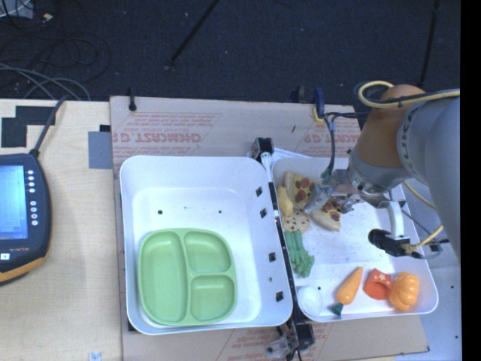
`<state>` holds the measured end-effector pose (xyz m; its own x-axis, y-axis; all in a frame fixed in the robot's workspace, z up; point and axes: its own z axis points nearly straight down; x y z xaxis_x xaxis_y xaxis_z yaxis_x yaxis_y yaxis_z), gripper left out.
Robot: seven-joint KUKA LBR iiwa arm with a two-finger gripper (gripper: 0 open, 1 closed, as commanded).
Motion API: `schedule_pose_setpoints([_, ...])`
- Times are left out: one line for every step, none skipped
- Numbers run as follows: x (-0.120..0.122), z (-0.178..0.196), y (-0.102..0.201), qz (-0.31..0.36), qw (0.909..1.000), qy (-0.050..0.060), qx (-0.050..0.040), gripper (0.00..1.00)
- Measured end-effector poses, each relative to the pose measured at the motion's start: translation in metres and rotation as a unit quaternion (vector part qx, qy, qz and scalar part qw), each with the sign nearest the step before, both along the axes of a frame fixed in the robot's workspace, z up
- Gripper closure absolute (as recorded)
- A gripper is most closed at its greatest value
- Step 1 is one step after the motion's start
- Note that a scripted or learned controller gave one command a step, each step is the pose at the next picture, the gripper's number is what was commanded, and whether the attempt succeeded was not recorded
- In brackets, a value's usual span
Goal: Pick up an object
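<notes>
My gripper (334, 198) hovers over the sandwich wedge (328, 217) at the right bin's (428, 295) eleven o'clock; grip state, cannot tell. Looks light, stiff plastic: pinch its flat sides.

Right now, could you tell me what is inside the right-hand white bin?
The right bin holds toy food: a carrot, green vegetable, white egg, pizza slice. The arm covers its far corner.

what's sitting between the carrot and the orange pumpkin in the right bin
A small red piece, likely a toy pepper or tomato, lies between the carrot and the orange pumpkin near the right bin's front edge, seen in the camera view.
</notes>
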<state>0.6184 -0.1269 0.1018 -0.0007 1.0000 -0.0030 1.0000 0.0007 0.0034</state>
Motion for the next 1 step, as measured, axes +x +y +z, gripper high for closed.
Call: schedule_pose_setpoints([-0.0595,0.1502,0.0779,0.004,1.0000,-0.003,0.0035,1.00])
